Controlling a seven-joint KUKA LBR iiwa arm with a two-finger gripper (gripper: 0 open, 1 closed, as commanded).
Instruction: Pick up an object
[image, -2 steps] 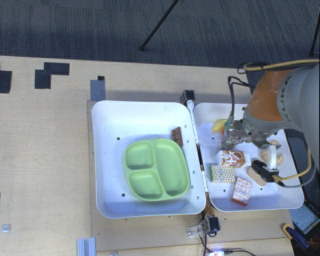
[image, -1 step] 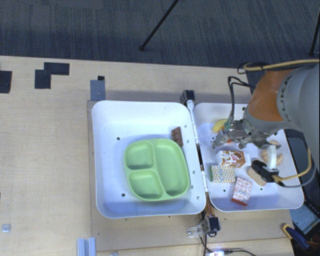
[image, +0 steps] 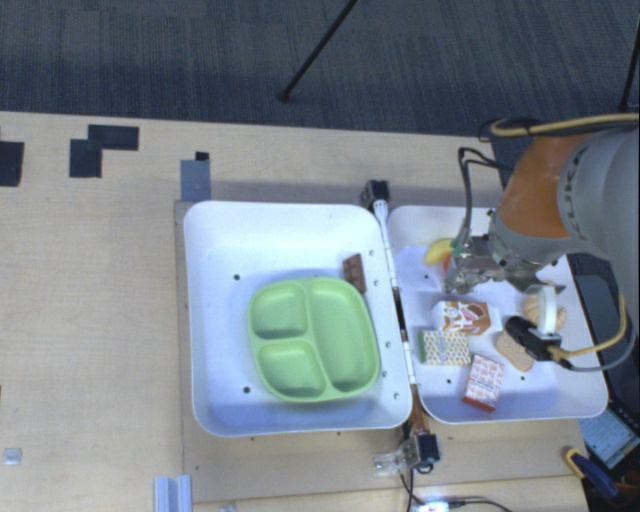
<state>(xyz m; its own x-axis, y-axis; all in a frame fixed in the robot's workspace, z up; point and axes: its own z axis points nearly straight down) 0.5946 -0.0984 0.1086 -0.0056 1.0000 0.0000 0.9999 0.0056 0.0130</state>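
The hand (image: 468, 272) hovers in the right bin (image: 580, 400); finger state: cannot tell. The nearest object, a printed packet (image: 463, 318), lies at 6 o'clock from it. Descend vertically, centre over 1 item only, and avoid the neighbouring green packet (image: 445, 347).

Tool (image: 463, 283) finger state unclear; yellow item (image: 438, 251) partly hidden behind it.
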